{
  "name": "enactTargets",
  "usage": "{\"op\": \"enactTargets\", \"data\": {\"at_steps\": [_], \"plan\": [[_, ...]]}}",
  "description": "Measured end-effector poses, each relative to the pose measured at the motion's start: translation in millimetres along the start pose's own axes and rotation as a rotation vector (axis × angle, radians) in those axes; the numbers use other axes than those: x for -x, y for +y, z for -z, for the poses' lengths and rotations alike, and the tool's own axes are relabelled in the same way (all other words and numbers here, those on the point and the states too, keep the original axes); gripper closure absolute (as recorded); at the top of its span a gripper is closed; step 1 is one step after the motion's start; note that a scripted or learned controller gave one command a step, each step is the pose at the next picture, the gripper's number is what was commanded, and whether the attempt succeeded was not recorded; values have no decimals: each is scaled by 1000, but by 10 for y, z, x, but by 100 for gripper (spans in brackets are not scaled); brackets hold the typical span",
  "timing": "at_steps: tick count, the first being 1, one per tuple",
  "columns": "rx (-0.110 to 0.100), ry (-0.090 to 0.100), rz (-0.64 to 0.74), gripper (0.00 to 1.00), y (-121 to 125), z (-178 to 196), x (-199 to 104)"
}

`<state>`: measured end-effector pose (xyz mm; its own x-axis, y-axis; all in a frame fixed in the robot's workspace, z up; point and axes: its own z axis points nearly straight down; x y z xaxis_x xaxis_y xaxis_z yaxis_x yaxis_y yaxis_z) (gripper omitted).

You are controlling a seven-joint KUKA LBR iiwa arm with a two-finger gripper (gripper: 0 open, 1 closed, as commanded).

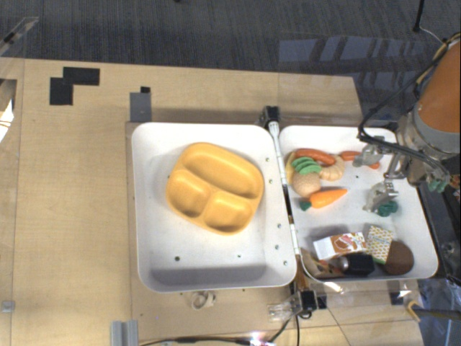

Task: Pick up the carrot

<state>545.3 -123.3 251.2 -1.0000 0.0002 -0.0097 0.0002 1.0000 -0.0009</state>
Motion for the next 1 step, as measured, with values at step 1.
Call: {"op": "enactTargets", "data": {"at_steps": [1], "plan": [[4,9,87,0,255,-1338,119]]}}
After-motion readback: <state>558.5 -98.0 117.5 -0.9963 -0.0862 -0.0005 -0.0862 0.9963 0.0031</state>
